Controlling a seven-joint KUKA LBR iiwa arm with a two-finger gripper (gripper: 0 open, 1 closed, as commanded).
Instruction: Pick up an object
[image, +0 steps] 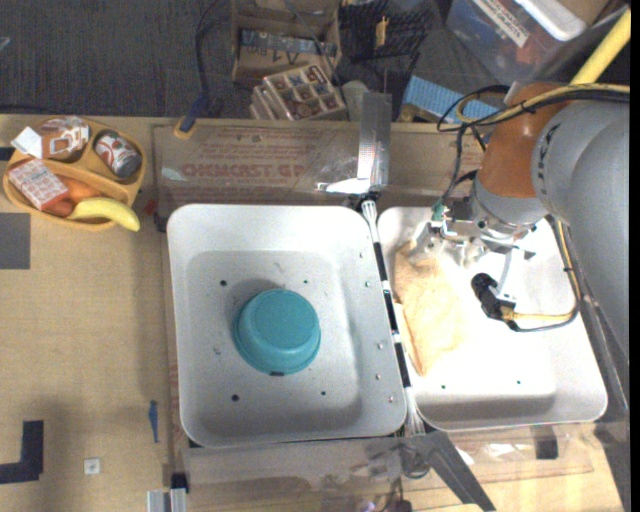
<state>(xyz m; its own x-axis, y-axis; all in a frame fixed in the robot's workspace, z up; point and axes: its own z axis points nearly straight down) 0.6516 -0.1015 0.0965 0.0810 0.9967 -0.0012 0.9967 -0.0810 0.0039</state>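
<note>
A teal bowl sits upside down near the middle of the left bin. A pale tan cloth lies spread along the left side of the right bin. My gripper reaches down at the cloth's upper edge, near the right bin's back left corner. Its fingers touch or nearly touch the cloth there. The wrist hides how the fingers stand.
A yellow dish with a banana and packets rests on the bench at far left. A cardboard strip runs behind the bins. A black cable loops over the right bin. Boxes and clutter lie beyond the bench.
</note>
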